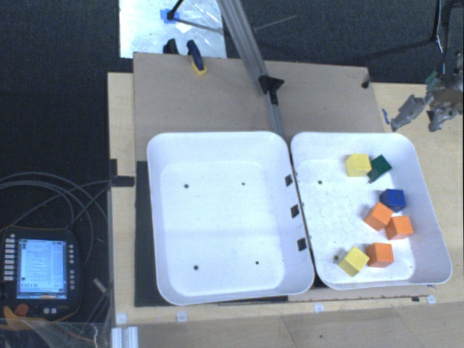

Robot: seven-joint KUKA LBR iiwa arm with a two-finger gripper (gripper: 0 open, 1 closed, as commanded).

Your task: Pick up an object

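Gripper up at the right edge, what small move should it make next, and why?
Probably move the gripper down-left over the right bin, toward the yellow block. It sits outside the bin's far corner, holding nothing, and that block lies nearest.

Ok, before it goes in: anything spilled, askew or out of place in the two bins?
Nothing stands out. All seven blocks lie inside the right bin: two yellow, three orange, one blue, one green. None has spilled over a rim. The pincer hangs beyond the bin's far right corner, clear of the blocks.
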